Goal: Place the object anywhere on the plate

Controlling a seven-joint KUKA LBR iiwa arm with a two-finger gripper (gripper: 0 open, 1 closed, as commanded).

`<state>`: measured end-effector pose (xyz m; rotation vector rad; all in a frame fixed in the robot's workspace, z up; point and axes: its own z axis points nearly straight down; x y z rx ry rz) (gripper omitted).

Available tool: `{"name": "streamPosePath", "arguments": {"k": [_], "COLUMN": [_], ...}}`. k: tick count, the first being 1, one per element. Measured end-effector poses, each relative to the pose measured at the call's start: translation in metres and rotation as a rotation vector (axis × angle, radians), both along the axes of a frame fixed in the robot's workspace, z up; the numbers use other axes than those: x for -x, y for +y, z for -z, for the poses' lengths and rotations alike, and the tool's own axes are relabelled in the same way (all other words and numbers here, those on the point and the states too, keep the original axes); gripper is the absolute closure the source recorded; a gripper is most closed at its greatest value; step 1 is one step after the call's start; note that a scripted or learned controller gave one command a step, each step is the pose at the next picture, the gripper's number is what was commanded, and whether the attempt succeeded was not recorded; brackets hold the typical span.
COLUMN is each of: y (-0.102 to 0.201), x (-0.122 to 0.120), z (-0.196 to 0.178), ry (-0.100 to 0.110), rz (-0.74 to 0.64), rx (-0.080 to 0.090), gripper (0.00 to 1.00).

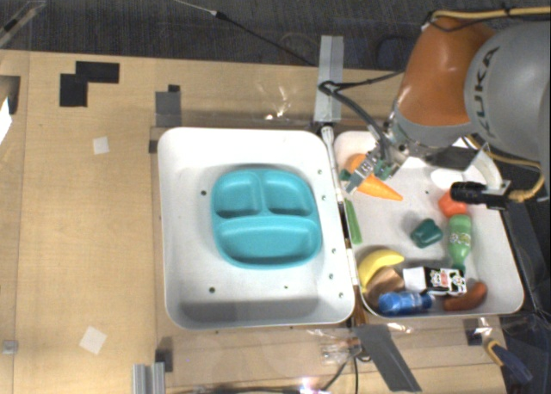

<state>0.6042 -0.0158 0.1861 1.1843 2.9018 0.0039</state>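
A teal plate (261, 216) is seen in the left bin (185, 298). Right of the plate, in the right bin (508, 293), the gripper (372, 167) is lowered beside an orange carrot (381, 188). Further right of the plate a green bottle (461, 239) and a yellow banana (379, 263) are seen.

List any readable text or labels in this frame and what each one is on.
"KUKA", partly cut off, on the grey arm.
Black and white label on the small box in the right bin: too small to read.
Nothing else legible.
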Motion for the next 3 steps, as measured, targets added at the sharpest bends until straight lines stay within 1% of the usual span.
{"name": "streamPosePath", "arguments": {"k": [1,2,3], "y": [0.049,0.127,0.123], "x": [-0.019,0.013,0.012], "z": [-0.018,-0.047,-0.046], "ry": [-0.001,-0.001,0.000], "rz": [0.011,0.071,0.076], "rx": [-0.002,-0.006,-0.003], "gripper": [1.00,1.00,0.00]}}
